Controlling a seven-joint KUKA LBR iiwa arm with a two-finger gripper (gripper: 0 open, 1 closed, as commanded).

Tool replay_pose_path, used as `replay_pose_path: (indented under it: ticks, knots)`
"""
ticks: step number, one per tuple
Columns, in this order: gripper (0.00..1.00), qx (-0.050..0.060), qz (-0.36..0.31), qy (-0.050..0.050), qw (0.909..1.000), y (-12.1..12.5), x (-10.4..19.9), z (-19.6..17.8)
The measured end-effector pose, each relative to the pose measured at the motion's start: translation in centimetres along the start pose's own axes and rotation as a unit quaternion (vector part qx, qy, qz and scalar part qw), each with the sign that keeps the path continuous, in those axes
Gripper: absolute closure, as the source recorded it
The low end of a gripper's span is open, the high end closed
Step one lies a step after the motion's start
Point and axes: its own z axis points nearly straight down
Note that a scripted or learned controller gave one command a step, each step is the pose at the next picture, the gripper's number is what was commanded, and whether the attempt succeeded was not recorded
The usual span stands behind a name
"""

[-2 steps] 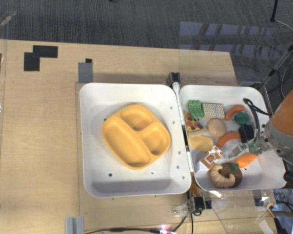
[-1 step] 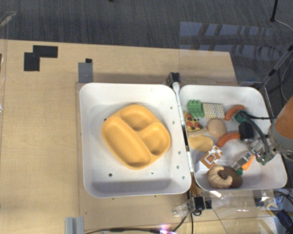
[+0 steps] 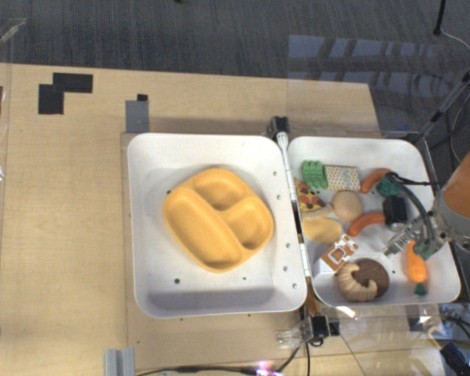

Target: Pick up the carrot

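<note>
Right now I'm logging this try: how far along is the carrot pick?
Done: the gripper has reached the right white bin, just above the small orange carrot with a green tip. In hand: nothing visibly; the carrot lies on the bin floor. Left: closing on it and lifting.

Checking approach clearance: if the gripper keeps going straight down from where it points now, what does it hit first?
Most likely the carrot, lying right below the gripper in the right bin. Depth is unclear from this slanted view, so it could land just beside it.
</note>
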Motion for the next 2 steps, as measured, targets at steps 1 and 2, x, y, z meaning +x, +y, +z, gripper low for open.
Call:
replay_pose_path:
  ticks: [1, 2]
  knots:
    - [1.00, 0.003, -0.211, 0.002, 0.9775, -0.1, -0.2, 1.2]
    - [1.00, 0.000, -0.211, -0.004, 0.9774, 0.3, -0.5, -0.1]
